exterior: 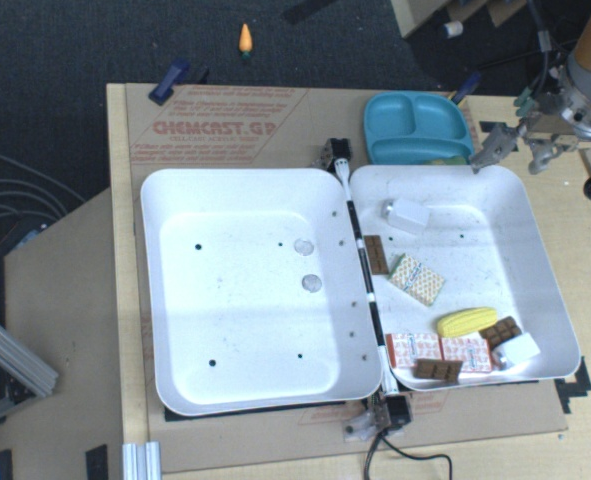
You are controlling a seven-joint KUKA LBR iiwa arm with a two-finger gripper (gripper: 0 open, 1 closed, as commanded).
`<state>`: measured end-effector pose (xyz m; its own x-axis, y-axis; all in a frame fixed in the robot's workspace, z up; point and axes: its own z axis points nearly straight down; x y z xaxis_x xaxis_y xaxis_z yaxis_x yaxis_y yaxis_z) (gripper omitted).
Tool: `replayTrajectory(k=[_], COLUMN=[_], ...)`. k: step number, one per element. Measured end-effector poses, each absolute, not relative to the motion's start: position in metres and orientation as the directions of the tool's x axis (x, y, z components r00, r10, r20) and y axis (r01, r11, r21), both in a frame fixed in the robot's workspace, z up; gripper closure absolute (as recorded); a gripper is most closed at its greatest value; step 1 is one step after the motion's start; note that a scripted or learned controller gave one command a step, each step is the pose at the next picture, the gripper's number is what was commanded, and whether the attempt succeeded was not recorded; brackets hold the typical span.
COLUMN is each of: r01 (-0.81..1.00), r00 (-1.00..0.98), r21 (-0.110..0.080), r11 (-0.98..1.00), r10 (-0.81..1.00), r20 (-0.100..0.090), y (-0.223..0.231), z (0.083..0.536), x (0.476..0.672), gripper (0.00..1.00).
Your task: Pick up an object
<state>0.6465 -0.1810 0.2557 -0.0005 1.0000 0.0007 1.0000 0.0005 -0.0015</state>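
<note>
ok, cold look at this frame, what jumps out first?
The yellow corn cob in the right bin, lying among small packets near the front edge. Next, the teal divided tray on the bench behind that bin, with the gripper hovering at the bin's back right corner.

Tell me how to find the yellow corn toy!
Look in the right bin, the one with all the things in it. Go to its near corner, where the toy corn cob lies just above the red-and-white packets. It is the only yellow, bumpy thing there.
</note>
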Motion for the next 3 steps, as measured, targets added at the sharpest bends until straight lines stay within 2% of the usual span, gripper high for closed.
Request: replayTrajectory(k=[1,2,3], r01=[1.000,1.000,1.000], r00=[-0.001,-0.001,0.001], r21=[-0.003,-0.003,0.001], r11=[0.001,0.001,-0.001], r10=[1.000,1.000,1.000], r20=[0.002,0.001,-0.002], y=[-0.091,-0.015,-0.102], z=[0.216,0.184,0.220], x=[0.659,0.599,0.592], gripper=[0.00,0.00,0.00])
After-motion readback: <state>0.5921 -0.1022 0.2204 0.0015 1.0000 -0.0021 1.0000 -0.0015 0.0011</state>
